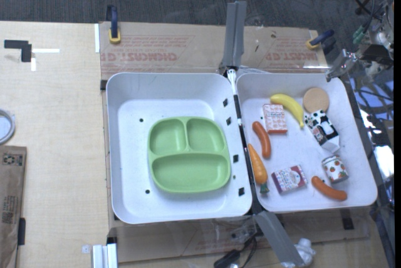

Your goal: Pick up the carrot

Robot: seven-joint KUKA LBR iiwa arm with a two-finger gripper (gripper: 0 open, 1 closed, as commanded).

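The carrot (pixel 256 165) is orange with a small green stub at its near end. It lies lengthwise against the left wall of the right bin (pixel 351 111), close to the divider between the two bins. A reddish sausage (pixel 262 138) lies just beyond it, almost touching its far tip. A small pink-and-white box (pixel 289 179) rests to the right of the carrot's green end.
The right bin also holds a banana (pixel 287 105), a pink carton (pixel 275 118), a round tan disc (pixel 316 99), a black-and-white cow-patterned item (pixel 319 125), a spotted can (pixel 335 168) and a second sausage (pixel 329 188). A green divided plate (pixel 188 154) lies in the left bin (pixel 125 154). Cables and metal parts (pixel 371 41) crowd the upper right corner.
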